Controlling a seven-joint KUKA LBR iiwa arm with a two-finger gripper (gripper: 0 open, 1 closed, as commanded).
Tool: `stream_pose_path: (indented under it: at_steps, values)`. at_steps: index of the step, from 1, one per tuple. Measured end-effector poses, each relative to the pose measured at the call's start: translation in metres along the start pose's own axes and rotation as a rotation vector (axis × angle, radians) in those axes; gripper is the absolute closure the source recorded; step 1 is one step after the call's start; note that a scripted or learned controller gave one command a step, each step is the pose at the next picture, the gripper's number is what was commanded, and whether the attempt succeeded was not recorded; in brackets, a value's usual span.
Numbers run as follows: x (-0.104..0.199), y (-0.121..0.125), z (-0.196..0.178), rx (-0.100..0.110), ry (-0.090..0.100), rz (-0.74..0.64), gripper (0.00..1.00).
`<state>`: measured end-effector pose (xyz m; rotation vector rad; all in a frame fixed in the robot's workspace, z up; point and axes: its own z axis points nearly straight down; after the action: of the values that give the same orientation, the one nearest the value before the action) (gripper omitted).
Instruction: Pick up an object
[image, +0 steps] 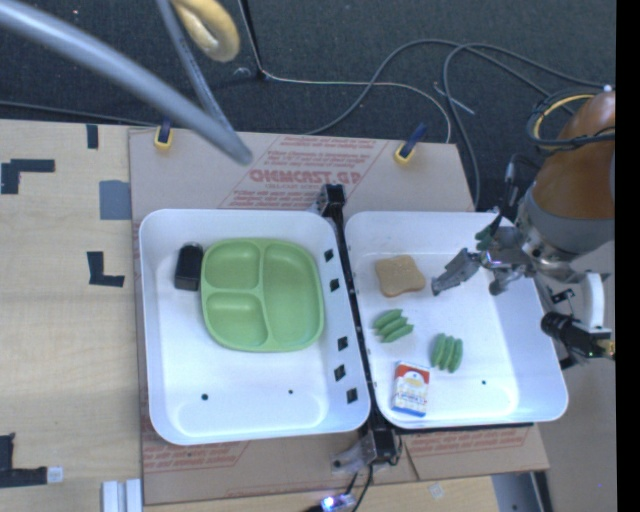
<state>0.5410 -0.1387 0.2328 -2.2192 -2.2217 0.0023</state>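
In the right bin (520, 390) lie a tan slice of toast (399, 275), two green pea pods (393, 324) (447, 352) and a small red-and-white carton (411, 388). My gripper (474, 275) hangs over the bin's right half, to the right of the toast, with its two fingers spread apart and nothing between them. One dark finger (453, 272) points left toward the toast; a gap separates them.
The left bin (170, 400) holds a green divided plate (263, 294) and a small black block (188, 267) beside it. A black divider (345, 310) joins the two bins. Cables trail behind the bench, and the arm's body (575, 195) fills the right side.
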Motion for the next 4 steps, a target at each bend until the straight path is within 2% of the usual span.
stream_pose_path:
  at_steps: [1, 2, 3, 4]
  values:
    - [-0.001, 0.001, 0.044, 0.004, 0.000, 0.001, 0.00]
    - [-0.003, -0.002, 0.109, 0.006, 0.001, 0.001, 0.00]
    - [-0.001, 0.002, 0.144, -0.008, 0.005, 0.000, 0.00]
    - [0.002, 0.006, 0.128, -0.017, 0.008, -0.004, 1.00]
